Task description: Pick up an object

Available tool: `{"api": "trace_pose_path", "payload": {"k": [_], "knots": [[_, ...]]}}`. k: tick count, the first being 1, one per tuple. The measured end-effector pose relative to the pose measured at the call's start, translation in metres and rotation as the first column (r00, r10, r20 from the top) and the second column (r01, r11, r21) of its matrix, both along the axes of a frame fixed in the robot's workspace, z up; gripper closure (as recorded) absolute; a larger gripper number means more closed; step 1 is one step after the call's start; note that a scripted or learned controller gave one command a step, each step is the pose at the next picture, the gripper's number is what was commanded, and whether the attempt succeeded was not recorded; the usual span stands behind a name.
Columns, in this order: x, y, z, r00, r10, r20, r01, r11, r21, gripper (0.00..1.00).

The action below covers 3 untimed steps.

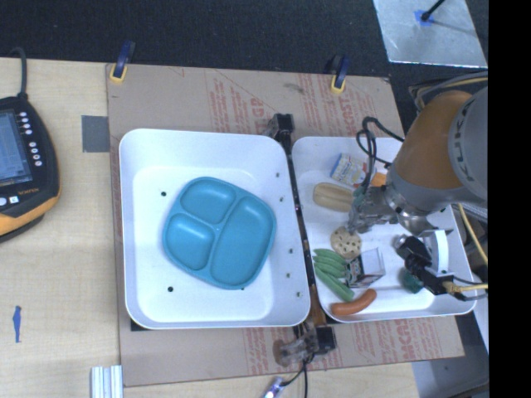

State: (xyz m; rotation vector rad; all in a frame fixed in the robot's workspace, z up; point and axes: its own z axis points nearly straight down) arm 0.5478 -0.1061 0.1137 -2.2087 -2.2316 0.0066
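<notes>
My gripper (362, 215) reaches down into the right bin (390, 311), its metal tip just above a round speckled cookie (344, 242). A tan bread roll (333, 195) lies just left of the tip. Nearer the front lie a green pea pod (332, 273), a small grey box (369, 264) and a red sausage (353, 304). A blue-and-white packet (343, 167) sits at the back of the bin. I see nothing held at the tip.
The left bin (141, 222) holds a blue divided plate (219, 232). A small green piece (412, 281) lies at the right bin's front right, partly under the wrist. A teach pendant (21, 164) rests on the bench at far left.
</notes>
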Motion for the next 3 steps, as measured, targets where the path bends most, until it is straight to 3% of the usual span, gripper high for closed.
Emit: {"api": "trace_pose_path", "payload": {"k": [1, 2, 3], "knots": [[0.027, -0.055, 0.086, 1.000, -0.008, 0.003, 0.008, 1.000, 0.001, 1.00], [0.027, -0.054, 0.086, 1.000, -0.008, 0.002, 0.008, 1.000, 0.002, 0.00], [0.004, -0.032, -0.015, 1.000, -0.005, 0.000, 0.005, 1.000, 0.002, 0.00]]}}
